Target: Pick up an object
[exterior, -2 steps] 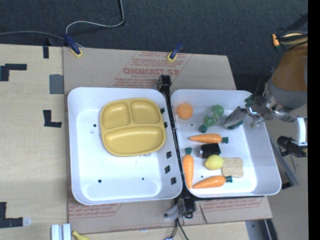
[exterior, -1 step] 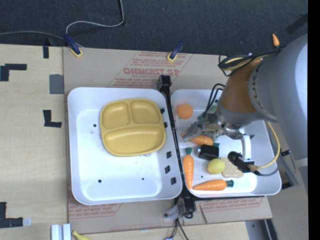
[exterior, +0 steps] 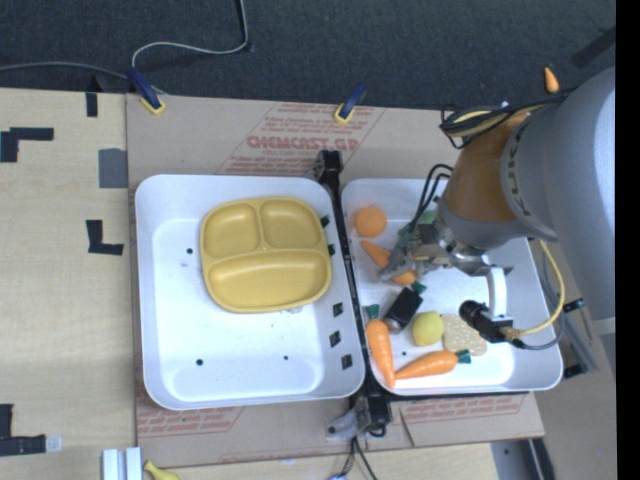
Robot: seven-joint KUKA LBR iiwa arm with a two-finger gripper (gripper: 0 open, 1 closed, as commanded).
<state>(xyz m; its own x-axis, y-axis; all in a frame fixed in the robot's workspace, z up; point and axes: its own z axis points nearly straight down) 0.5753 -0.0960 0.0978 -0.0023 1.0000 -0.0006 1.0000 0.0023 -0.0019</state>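
Gripper [exterior: 402, 264] low in the right bin [exterior: 530, 373], crowded by carrots [exterior: 425, 365]; finger state unclear.

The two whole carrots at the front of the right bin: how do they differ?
The left carrot lies nearly front to back, hard against the bin divider; the right carrot lies nearly crosswise, its green end pointing away from the divider. The left one looks stubbier. Both are orange, and they meet at the front.
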